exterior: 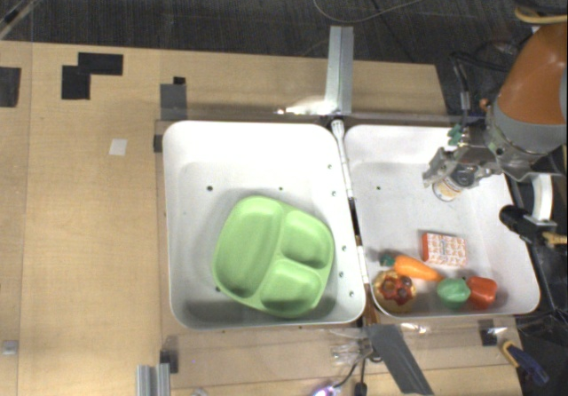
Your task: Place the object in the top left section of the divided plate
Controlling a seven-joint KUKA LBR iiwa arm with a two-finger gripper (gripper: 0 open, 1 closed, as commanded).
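- Gripper (454,174): upper right of the frame, over the right bin (390,163); finger state cannot be told; nothing seen held.
- Divided plate (273,254): green, lower centre, in the left bin (191,208).
- Candidate objects, lower right: carrot (415,268), probably light, rigid, slippery; grasp mid-body across its width; carton (443,249) offers flat sides.

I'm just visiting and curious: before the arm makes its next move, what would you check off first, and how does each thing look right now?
1. Green divided plate lies in the left bin: ok.
2. Plate sections free of items: ok.
3. Toy foods, such as the carrot, lie in the right bin: ok.
4. Gripper hangs over the right bin: ok.
5. Object between its fingers: cannot tell.
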